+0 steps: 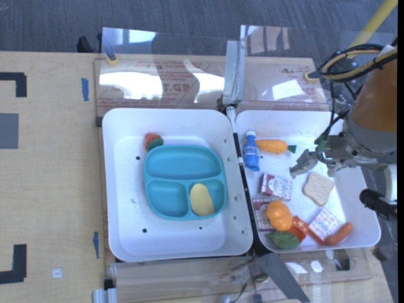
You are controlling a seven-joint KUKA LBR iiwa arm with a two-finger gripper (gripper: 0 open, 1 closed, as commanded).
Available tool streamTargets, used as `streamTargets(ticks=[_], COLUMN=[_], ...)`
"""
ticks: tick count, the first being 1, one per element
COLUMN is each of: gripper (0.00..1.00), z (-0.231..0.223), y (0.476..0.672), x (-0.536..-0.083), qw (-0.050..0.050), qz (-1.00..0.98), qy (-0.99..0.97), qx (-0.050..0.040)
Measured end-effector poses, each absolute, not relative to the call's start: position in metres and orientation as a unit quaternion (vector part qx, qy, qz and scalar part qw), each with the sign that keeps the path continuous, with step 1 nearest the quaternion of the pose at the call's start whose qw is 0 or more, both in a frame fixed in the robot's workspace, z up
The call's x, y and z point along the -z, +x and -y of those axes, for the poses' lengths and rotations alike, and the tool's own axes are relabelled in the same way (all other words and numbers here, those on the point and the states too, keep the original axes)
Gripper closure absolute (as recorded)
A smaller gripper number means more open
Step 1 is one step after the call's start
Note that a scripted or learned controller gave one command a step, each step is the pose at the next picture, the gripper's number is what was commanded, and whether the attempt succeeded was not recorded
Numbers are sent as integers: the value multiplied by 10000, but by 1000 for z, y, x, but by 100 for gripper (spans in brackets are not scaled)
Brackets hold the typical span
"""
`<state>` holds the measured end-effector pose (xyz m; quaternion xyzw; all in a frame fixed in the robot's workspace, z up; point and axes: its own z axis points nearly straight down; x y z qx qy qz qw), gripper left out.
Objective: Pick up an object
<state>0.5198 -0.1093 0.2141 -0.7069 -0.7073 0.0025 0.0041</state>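
Observation:
My gripper (303, 161) hangs over the right bin (366, 197), reaching in from the right, open with nothing between its fingers. It hovers between an orange carrot (273, 146) to its upper left and a slice of bread (317, 188) just below it. A blue bottle (251, 150) stands at the bin's left wall. Below the gripper lie a red-and-white carton (276, 186), an orange fruit (279, 214), a green pepper (284, 238), a red-and-white packet (325, 223) and a sausage (341, 233).
The left bin (120, 169) holds a blue divided plate (177, 169) with a yellow lemon (201, 199) in its lower right compartment. A small red and green fruit (153, 141) sits by the plate's upper left rim. Black cables (341, 62) hang above the arm.

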Motion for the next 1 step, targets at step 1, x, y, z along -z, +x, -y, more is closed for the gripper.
streamTargets(ticks=[1], gripper=[0], z=[108], y=[525], x=[-99], qw=[-33], qz=[7361], qy=[-6769], qx=[30])
